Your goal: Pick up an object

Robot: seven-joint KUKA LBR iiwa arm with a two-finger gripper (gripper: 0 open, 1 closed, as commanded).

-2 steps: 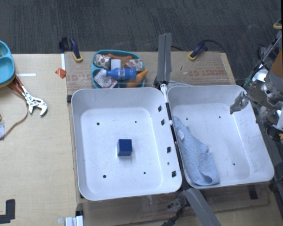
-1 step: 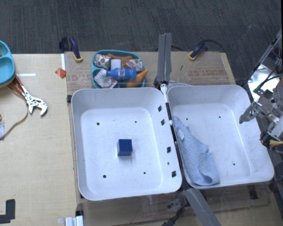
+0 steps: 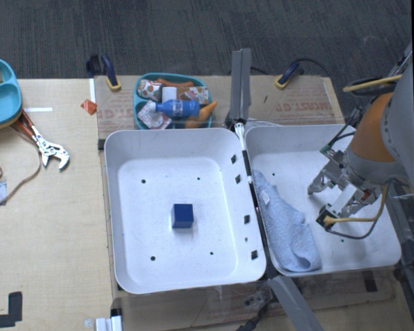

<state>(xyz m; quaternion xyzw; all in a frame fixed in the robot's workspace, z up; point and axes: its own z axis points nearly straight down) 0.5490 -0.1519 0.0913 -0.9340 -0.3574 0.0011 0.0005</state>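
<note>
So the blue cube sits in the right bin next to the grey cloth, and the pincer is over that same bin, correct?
Not quite. The camera view shows the blue cube alone in the left bin. The grey cloth lies in the right bin, and the pincer is over that right bin.

A blue cube sits in the left bin; the gripper hangs beside a grey cloth.
</note>
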